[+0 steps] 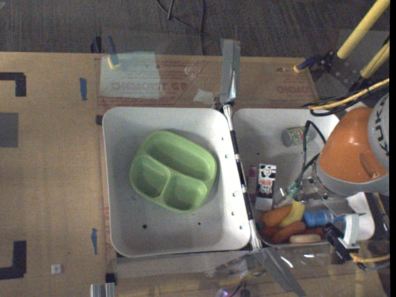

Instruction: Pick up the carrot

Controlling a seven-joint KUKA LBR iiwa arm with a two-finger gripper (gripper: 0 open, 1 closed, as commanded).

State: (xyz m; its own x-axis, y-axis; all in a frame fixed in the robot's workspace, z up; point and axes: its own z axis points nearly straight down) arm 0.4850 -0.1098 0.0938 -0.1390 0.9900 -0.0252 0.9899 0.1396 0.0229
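Two white bins sit side by side on the wooden desk point(49, 166). The left bin point(124, 221) carries a green divided plate point(174, 171), three compartments, lying a little toward 12 o'clock of the bin's centre. The arm point(352, 150), orange band showing, reaches in from 3 o'clock and hangs over the right bin point(266, 125). The hand point(301, 190) sits low over that bin's 6 o'clock half, close above the cluster of items; whether it is spread or closed, and whether it has hold of anything, cannot be told from this angle. The carrot point(276, 216) lies in the right bin toward 7 o'clock, near the wall shared with the left bin, touching a yellow banana-like piece point(296, 212) on its 3 o'clock side. A reddish sausage-shaped item point(288, 231) lies just at 6 o'clock of the carrot. A small black-and-white carton point(266, 178) lies at 12 o'clock of the carrot. A blue-capped bottle point(322, 218) rests at 3 o'clock of the banana piece. A grey-green can point(292, 135) lies on its side toward 12 o'clock of the bin, well apart from the cluster.
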